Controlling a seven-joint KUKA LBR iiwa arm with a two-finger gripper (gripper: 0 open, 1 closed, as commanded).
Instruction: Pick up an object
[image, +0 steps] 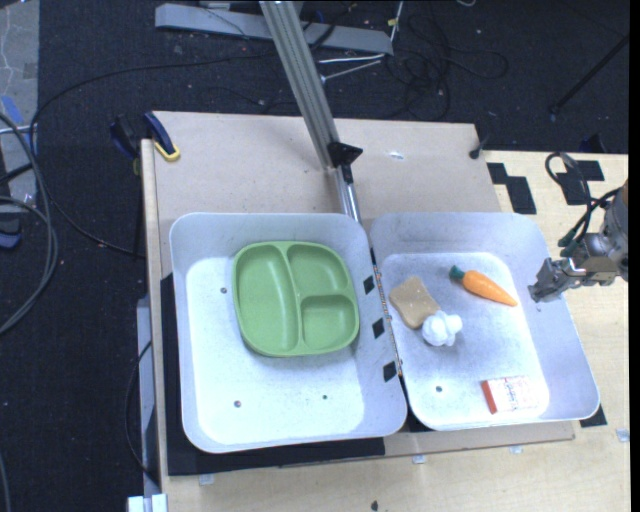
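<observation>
1. The bench (300, 160) is a tan board that bears both bins, with dark floor and loose cables around it.
2. The left bin (210, 400) is a shallow white tray with rounded corners; its right edge meets the right bin along the middle.
3. The right bin (560, 380) is the same kind of white tray and holds four small things.
4. The plate (297, 298) is green with three compartments and lies flat in the upper middle of the left bin.
5. The arm (612, 238) comes in from the right edge, and its gripper (548, 283) sits over the right rim of the right bin, near the carrot but apart from it. Whether its tips are apart or together cannot be told at this size.
6. The carrot (487, 286) is orange with a green end and lies in the upper part of the right bin.
7. The tan block (412, 301) lies near the left wall of the right bin, touching the white toy.
8. The white toy (441, 328) sits just below and right of the tan block.
9. The red and white packet (513, 394) lies flat near the lower right corner of the right bin, well apart from the others.
</observation>
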